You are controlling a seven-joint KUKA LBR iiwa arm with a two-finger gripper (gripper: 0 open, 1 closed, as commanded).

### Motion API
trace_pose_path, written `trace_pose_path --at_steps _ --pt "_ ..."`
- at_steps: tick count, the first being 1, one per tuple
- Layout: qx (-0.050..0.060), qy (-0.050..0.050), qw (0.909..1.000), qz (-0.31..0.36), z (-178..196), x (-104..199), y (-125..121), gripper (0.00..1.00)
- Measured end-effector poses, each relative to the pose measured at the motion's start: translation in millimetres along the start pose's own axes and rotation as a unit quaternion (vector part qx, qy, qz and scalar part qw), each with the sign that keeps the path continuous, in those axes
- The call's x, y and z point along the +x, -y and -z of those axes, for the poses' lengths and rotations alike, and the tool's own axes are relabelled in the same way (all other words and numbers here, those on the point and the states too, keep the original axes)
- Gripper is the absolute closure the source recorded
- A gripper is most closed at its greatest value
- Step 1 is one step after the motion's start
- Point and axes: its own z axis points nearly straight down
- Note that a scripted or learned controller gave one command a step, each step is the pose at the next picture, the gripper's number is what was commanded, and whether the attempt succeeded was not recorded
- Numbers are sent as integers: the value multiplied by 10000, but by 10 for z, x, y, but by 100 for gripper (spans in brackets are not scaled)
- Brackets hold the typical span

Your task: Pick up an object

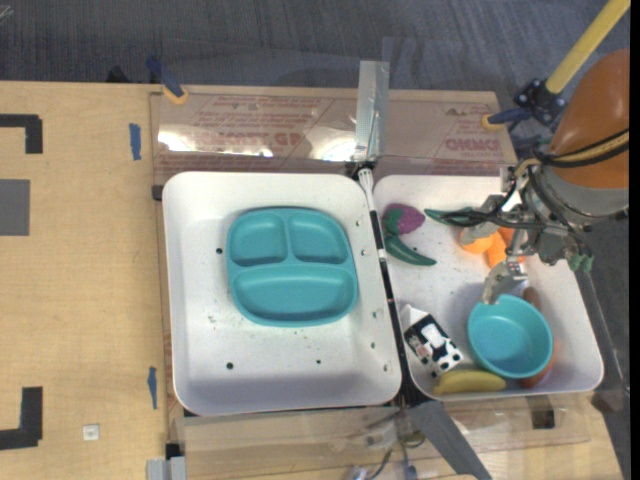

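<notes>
The right bin point(575, 368) holds several toys. A purple and green vegetable point(404, 221) lies at its far left, with a green pod point(412, 253) just below it. An orange piece point(487, 242) sits in the middle, partly hidden by the gripper. A teal bowl point(511, 336) stands at the front, with a yellow banana point(470, 380) against its near side. A black and white toy point(430, 340) lies left of the bowl. My gripper point(505, 268) hangs over the bin between the orange piece and the bowl's far rim.
The left bin point(190, 368) carries a teal divided plate point(292, 265). The arm's orange band point(600, 118) and its cables crowd the right bin's far right corner. A raised metal divider point(372, 108) stands behind the seam between the bins.
</notes>
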Motion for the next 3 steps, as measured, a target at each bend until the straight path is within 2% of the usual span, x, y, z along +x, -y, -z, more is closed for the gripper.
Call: trace_pose_path --at_steps 1,2,3 --pt "6 52 9975 -711 -1397 -246 438 0" --pt "-8 32 9956 -933 -1408 206 489 0" --pt "7 28 9996 -290 -1423 -700 746 0"
